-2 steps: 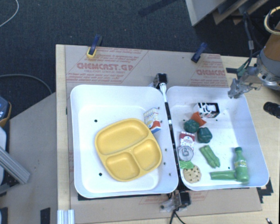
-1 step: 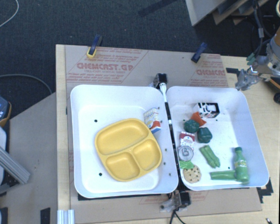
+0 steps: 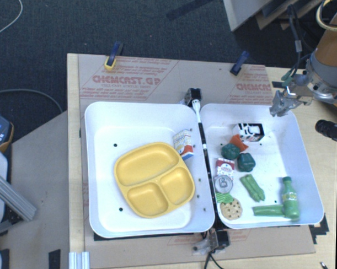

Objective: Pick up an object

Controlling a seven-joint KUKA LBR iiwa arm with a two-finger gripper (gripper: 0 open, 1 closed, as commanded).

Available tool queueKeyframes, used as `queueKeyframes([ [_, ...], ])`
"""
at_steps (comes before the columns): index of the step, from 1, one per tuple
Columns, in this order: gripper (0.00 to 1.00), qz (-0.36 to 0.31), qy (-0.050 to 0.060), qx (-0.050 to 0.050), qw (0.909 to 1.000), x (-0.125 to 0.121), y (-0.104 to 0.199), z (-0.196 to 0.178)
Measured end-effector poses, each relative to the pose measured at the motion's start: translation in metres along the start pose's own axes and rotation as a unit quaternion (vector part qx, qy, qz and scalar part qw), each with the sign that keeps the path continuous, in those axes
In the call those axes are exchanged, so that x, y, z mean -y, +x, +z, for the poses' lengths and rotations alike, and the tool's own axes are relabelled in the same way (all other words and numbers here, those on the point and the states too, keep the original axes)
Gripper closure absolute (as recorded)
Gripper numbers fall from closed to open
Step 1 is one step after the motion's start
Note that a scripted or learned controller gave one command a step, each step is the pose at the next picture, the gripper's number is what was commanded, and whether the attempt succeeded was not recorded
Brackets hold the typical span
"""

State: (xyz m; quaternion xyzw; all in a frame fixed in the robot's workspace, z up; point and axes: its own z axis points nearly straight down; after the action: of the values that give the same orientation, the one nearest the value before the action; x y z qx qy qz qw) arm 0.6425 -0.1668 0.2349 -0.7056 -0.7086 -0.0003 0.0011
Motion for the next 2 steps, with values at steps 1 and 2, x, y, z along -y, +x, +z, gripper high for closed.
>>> queueKeyframes([
  [1,1.0,0.0,0.001,0.0,1.0,0.012,0.054,0.011],
  [2,1.0,0.0,0.001,0.0,1.0,0.021,0.101,0.014],
])
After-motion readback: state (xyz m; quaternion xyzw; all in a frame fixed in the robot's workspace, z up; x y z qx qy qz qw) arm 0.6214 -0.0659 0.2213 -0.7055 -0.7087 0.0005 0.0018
